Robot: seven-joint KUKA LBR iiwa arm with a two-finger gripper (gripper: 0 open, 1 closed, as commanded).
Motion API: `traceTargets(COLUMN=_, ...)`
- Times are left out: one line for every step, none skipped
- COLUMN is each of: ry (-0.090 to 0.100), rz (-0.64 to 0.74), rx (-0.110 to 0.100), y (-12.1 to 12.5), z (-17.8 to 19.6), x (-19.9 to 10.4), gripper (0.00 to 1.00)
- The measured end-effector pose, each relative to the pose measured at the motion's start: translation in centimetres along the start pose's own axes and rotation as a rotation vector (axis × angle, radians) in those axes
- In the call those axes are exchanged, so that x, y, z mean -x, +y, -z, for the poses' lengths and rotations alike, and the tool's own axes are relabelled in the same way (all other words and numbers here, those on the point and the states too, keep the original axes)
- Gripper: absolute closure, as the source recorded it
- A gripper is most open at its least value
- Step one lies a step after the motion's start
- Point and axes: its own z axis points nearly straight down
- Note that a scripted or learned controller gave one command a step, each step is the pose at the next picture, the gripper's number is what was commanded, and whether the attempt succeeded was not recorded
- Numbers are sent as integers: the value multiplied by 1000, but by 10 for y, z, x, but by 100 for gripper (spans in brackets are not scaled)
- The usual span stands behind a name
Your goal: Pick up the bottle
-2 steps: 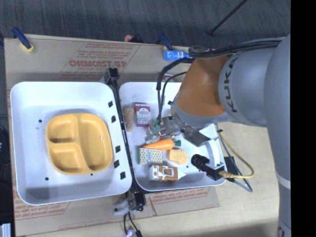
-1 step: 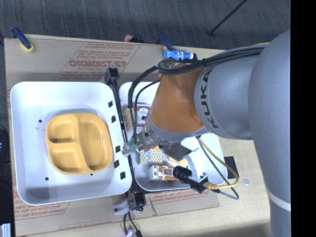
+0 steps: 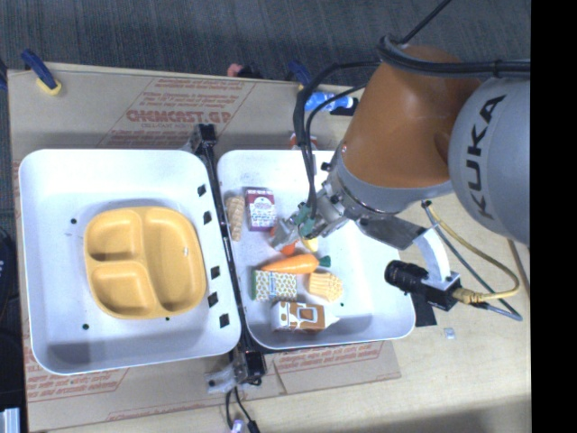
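End effector point(image 3: 303, 225) low over right bin point(image 3: 379, 318), bottle's long axis indiscernible

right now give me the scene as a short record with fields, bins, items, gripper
left bin: holds a yellow divided tray
right bin: holds a cluster of small items
items: maroon box, carrot, patterned packet, yellow waffle piece, small carton, ridged cracker
gripper: low over the right bin, just above the carrot
fingers: cannot tell
bottle: cannot pick one out among the items
bench: cardboard sheet under both bins
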Motion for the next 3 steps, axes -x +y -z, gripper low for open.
traceTargets(ry=3, rz=422, rx=-4, y=15, z=-90, x=-35, gripper=100)
traceTargets(ry=1, rz=539, rx=-1, y=45, z=-80, x=-95, gripper=100)
traceTargets(ry=-1, rz=760, rx=1, y=9, z=-49, x=-19, gripper=100)
